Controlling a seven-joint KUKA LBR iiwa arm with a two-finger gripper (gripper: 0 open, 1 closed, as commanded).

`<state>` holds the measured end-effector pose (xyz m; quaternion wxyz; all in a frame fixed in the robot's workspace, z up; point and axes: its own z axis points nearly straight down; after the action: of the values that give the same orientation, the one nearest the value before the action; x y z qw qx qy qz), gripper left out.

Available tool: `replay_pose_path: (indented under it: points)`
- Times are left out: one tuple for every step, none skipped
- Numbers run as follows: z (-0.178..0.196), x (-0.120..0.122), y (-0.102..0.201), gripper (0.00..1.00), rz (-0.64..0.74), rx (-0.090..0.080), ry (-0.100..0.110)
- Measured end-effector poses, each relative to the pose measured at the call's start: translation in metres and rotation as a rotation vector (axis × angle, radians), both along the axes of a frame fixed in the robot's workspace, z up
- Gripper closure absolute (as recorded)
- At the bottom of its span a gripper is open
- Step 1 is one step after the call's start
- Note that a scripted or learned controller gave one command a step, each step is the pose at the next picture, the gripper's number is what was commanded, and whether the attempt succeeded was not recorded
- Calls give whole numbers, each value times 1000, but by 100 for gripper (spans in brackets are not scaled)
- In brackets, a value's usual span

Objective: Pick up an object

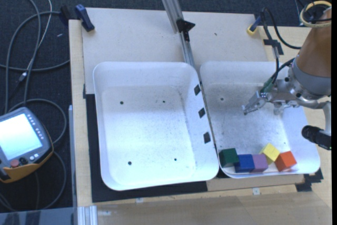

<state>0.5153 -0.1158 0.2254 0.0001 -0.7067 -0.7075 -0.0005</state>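
Gripper [251, 107] hangs over the right bin [231, 74], nothing between its fingers. Below it, five blocks sit well apart from it: green [228, 156], blue [244, 162], purple [260, 162], yellow [271, 152], orange [285, 160].

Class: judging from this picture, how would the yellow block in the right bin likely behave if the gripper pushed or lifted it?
The yellow block looks like a stiff cube, so it would probably slide, not roll. Packed against the orange block and purple block, it may nudge them.
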Motion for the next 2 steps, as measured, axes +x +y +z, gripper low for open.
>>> replay_pose_path:
  points:
    - [-21, -4, -10, 0, -2, 1, 6]
    - [-45, 32, -96, 0, -5, -5, -1]
